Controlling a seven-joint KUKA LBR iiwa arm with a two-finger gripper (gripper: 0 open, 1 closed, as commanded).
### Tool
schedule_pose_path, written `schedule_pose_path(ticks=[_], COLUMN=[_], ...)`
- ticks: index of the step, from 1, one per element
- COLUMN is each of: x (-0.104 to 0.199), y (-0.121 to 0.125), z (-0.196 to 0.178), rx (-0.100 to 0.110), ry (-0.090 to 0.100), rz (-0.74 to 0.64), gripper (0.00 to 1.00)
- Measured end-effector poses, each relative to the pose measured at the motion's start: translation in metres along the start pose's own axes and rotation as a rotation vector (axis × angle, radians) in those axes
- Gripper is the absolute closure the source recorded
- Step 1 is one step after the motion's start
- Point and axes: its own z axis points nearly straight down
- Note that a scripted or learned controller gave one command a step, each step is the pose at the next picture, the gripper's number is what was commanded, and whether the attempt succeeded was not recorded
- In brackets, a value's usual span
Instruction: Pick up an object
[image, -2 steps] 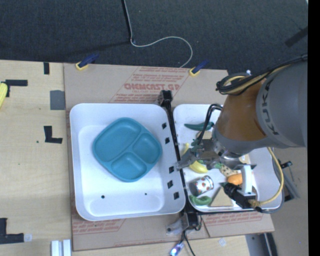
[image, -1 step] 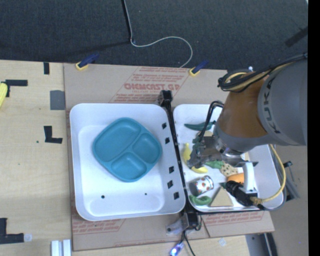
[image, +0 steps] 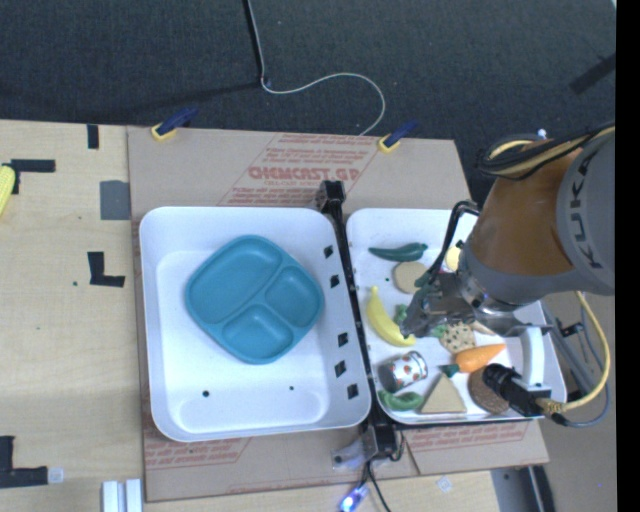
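Two shallow white bins are seen side by side on a cardboard sheet (image: 300, 165) laid on the surface (image: 60, 300). The left bin (image: 165, 400), at the centre of the frame, holds a blue divided plate (image: 255, 297), set at a slant in its upper half. The right bin (image: 365, 225), at the right of the frame, is crowded with small toy foods: a green pepper (image: 398, 251) near its top, a yellow banana (image: 383, 320) along its left wall, an orange carrot (image: 478, 355) to the lower right, a round silver and red piece (image: 404, 371) near the bottom, and a tan wedge (image: 443, 399) at the lower edge. The grey arm with its orange band (image: 525, 225) is seen reaching in from the right edge of the frame. The gripper (image: 418, 318) is lowered into the right bin, just beside the banana, near the middle of the pile. Whether it is spread or pressed together cannot be told, and no object is seen lifted from the bin.
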Motion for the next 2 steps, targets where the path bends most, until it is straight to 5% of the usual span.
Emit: schedule_pose_path(ticks=[1, 2], x=[0.001, 0.056], y=[0.000, 0.002], z=[0.002, -0.131], rx=[0.002, -0.014], ry=[0.001, 0.002], rz=[-0.002, -0.010], gripper=[0.00, 0.00])
